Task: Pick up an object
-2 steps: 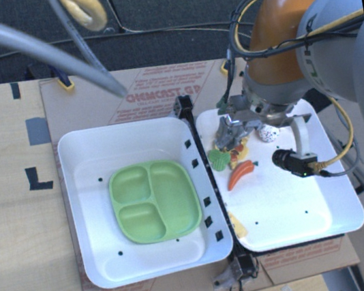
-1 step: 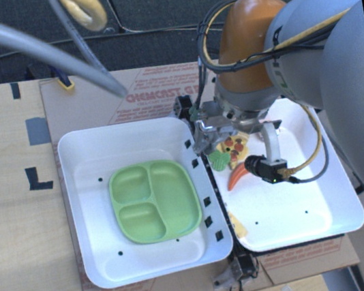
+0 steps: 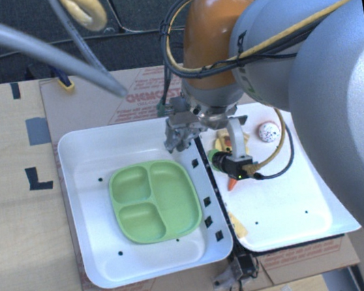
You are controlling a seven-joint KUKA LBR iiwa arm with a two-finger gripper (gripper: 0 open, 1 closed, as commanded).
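the jaws are seen at the end of the grey arm (image 3: 308, 72), low over the far end of the wall between the two white bins. it cannot be told if the jaws are open or closed. nothing is seen held in them. a green plate (image 3: 155, 201) with three parts is laid flat in the left bin (image 3: 83, 213), near the jaws but not touching them. in the right bin (image 3: 296, 208) a white ball (image 3: 268, 132) with spots is set apart from the jaws. a small orange thing (image 3: 232, 183) and a small yellow thing (image 3: 221, 143) are seen by the middle wall, partly hidden. both bins are carried by the worktop (image 3: 15, 224).
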